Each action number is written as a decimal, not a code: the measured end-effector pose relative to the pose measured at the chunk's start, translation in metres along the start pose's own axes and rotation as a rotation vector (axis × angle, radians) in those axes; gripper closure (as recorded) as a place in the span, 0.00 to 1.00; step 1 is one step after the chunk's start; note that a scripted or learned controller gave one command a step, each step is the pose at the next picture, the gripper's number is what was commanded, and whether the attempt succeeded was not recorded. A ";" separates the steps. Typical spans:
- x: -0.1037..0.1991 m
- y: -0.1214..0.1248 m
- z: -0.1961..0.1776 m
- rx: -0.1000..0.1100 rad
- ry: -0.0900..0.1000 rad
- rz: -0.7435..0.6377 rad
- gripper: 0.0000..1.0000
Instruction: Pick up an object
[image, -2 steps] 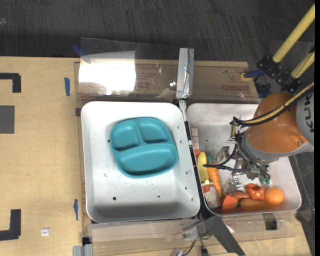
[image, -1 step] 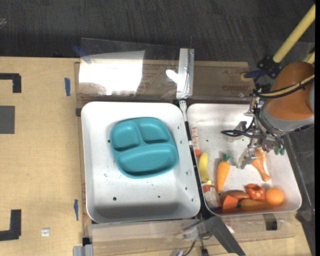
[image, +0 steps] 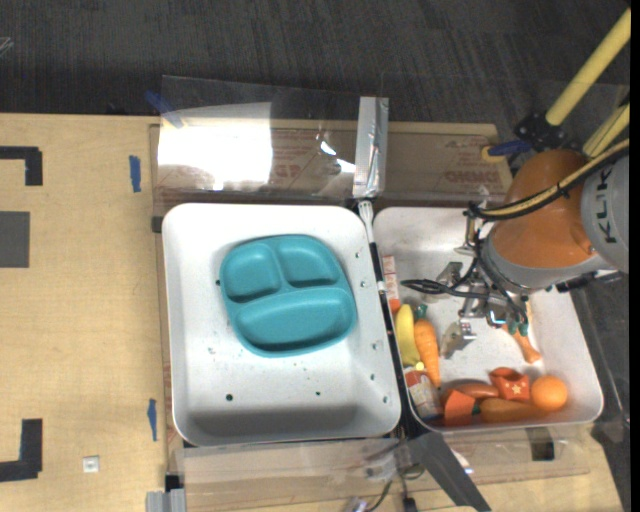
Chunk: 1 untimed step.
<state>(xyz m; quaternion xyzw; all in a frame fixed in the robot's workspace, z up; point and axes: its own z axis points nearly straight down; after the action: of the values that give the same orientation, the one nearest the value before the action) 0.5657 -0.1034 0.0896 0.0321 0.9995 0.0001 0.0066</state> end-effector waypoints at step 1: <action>0.045 0.001 -0.001 0.000 0.003 0.067 0.00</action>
<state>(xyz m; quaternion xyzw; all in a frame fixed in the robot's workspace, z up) 0.5207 -0.0998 0.0904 0.0658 0.9978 0.0001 0.0053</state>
